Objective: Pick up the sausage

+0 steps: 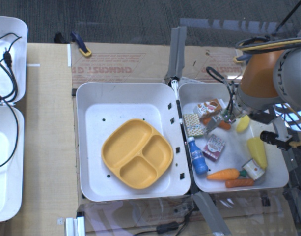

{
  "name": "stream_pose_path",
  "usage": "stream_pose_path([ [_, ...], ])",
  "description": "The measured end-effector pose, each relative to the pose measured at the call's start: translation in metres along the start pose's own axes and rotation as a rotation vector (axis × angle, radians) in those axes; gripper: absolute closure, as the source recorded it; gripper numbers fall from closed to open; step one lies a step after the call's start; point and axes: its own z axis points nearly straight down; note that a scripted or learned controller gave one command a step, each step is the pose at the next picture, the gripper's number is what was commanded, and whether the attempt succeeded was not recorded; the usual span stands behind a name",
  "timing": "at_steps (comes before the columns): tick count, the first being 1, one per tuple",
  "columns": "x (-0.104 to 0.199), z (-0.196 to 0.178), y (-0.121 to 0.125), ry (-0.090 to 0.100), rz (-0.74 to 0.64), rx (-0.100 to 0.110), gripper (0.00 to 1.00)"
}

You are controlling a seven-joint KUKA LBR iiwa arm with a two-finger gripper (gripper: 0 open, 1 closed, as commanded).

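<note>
Gripper (pixel 224 118) hangs low in the right bin's (pixel 283 181) upper middle, its state impossible to tell, while the sausage (pixel 240 183) lies ungrasped at the bin's lower right beside the carrot (pixel 223 174), so pickup remains undone.

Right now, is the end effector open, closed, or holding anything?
End effector: cannot be told; it is low in the right bin among the items.
</note>
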Motion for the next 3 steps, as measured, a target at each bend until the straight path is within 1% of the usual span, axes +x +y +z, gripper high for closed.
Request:
stream_pose_path([
  [1, -0.002, -0.008, -0.001, -0.001, 0.005, -0.001, 1.00],
  [2, 0.005, -0.008, 0.000, -0.004, -0.303, -0.001, 1.00],
  [3, 0.053, -0.160, 0.022, -0.002, -0.166, -0.001, 1.00],
])
